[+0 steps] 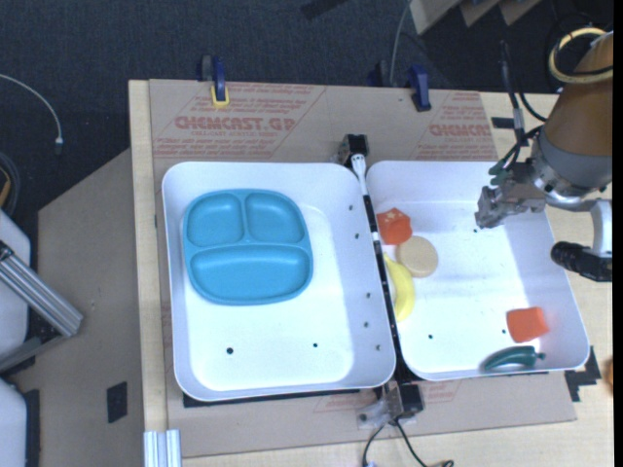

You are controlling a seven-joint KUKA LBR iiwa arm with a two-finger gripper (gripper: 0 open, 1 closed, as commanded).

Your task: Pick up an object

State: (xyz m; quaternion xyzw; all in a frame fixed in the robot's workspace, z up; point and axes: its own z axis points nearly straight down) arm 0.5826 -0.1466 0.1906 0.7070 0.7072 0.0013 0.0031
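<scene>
In the right bin [467, 290] lie a small orange-red piece [394, 227], a tan round disc [419, 257], a yellow banana-shaped piece [401, 290], an orange block [527, 324] and a teal curved object [513, 360] at the front edge. My gripper [496, 207] hangs over the bin's back right part, well to the right of the orange-red piece and the disc. Nothing shows between its fingers, which are too small and dark to read.
The left bin [273, 358] holds a blue divided plate [248, 245]. Clamps and a black bracket [355, 149] sit at the bins' back edge. The grey and orange arm [582, 125] reaches in from the right. Cables run behind the bench.
</scene>
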